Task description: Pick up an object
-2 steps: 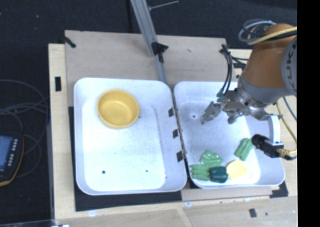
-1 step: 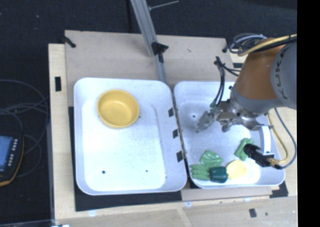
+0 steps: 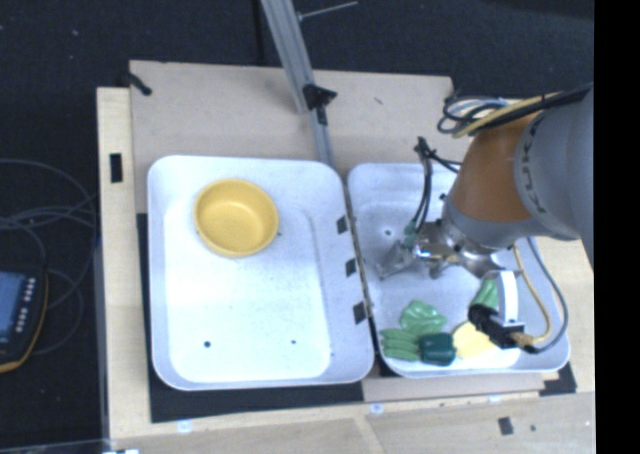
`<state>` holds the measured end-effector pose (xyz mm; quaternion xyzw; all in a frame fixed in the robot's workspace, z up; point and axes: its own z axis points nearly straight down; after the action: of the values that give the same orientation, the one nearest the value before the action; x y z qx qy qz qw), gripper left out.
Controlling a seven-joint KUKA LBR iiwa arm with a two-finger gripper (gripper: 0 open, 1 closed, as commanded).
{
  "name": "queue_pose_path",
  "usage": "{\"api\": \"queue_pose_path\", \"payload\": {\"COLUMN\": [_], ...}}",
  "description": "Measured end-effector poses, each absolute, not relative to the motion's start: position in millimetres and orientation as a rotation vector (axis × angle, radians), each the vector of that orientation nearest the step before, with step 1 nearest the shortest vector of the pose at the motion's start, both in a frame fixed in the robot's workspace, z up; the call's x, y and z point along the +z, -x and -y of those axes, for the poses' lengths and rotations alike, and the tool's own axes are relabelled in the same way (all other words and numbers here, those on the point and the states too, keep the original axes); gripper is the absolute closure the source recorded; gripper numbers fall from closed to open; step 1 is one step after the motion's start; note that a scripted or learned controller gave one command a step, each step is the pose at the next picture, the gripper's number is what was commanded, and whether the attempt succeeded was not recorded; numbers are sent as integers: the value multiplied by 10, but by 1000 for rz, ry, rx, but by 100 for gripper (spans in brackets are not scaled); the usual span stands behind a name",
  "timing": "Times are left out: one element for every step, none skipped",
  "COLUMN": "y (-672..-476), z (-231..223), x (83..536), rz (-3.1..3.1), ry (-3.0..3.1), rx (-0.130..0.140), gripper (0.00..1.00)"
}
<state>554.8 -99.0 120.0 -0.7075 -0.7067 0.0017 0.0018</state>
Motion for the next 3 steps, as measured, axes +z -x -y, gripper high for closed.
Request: {"api": "queue_pose_path", "payload": {"y": [-5546, -5555, -5561], "z": [994, 999, 1036], "x": [1000, 1116, 1743], "rz": [2220, 2220, 2224], "ry": [2222, 2225, 2226], "rx": [1, -3, -6], "gripper": [0, 100, 100]}}
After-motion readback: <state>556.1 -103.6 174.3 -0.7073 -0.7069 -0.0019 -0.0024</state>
